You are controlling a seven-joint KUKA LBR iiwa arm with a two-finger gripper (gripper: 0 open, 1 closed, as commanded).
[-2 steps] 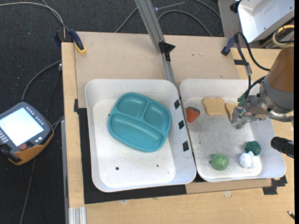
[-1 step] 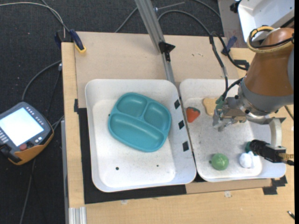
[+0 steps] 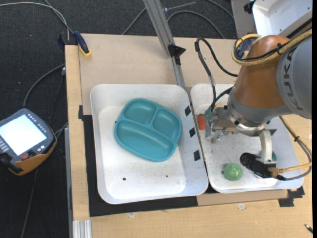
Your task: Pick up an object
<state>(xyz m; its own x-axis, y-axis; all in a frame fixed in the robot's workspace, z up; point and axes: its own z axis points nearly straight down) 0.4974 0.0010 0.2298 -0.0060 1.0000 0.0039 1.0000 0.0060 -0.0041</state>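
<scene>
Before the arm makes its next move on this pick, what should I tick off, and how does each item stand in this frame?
1. Something to pick in the right bin: ok, a green ball lies near its front edge.
2. Gripper over the right bin: ok, near its left wall.
3. Gripper lined up over the green ball: not ok, the ball lies apart from it, toward the front.
4. Gripper already holding something: cannot tell.
5. Small orange object beside the gripper, touching or apart: cannot tell.
6. Teal divided plate out of the way: ok, it lies in the left bin.
</scene>
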